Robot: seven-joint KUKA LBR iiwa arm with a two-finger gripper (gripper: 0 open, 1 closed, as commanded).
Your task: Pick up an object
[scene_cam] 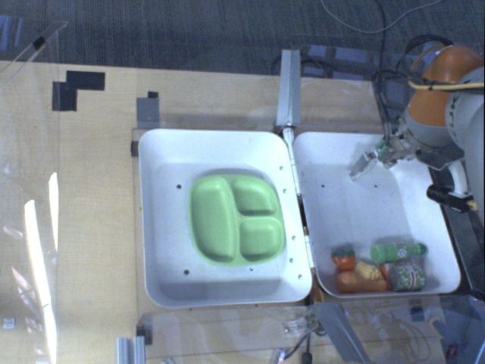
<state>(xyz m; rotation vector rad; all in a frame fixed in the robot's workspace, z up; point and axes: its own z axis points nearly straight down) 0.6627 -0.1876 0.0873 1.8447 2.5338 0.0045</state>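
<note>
Objs to pick sit bunched in the near-right corner of the right bin (333,203): small tomato-like piece (345,258), orange-brown piece (361,280) just beside it, green bottle (397,250) lying on its side, and a green-labelled can (407,275), all touching or nearly so (exact shapes hard to make out). End effector (364,165) hangs over the bin's far side, well apart from the pile, w/ nothing between its fingers; how far open, can't tell. Left bin (163,196) holds a green divided tray (237,218). Both rest on the counter (83,226).
</note>
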